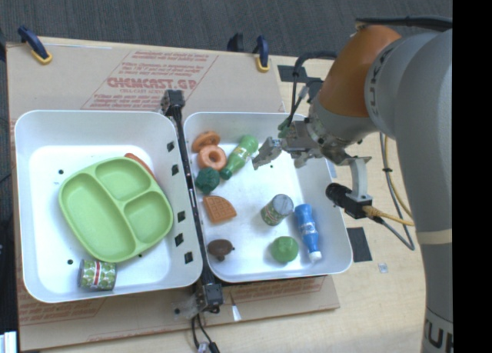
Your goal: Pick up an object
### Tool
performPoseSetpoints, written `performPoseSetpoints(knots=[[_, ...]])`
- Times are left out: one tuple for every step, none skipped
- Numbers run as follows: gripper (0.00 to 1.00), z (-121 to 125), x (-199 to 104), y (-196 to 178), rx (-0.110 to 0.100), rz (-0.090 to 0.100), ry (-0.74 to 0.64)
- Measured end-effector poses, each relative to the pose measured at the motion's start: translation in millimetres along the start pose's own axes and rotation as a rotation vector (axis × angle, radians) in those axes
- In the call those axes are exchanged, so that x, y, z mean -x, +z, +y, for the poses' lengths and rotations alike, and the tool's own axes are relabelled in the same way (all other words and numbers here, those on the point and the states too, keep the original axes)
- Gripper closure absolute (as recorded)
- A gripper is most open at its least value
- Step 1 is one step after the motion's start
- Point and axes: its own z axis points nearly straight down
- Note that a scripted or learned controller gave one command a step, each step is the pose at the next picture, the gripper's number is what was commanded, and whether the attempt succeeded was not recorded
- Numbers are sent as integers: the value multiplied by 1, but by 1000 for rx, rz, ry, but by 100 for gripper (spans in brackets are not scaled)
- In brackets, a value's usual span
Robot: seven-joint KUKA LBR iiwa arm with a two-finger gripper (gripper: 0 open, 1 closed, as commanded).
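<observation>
My gripper (282,154) hangs over the upper middle of the right bin (332,261), fingers spread and nothing between them: it is open. Just to its left lies a green bottle (240,154), tilted, next to an orange ring (213,158) and a second orange piece (205,141). Below the gripper a small silver can (277,209) lies beside a blue bottle (307,230) and a green ball (284,249). A dark green lump (207,181), an orange waffle-like piece (219,209) and a brown item (221,248) sit along the bin's left wall.
The left bin (31,128) holds a light green divided plate (115,207), a red thing (140,161) partly under it, and a small labelled can (97,274) at the front. A black divider (184,182) separates the bins. The arm's grey body (407,90) looms over the right side.
</observation>
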Motion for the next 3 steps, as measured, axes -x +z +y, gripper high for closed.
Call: performPoseSetpoints(knots=[[0, -89, 22, 70, -3, 0, 0], [100, -88, 22, 59, -1, -1, -6], [100, -46, -10, -76, 6, -2, -1]])
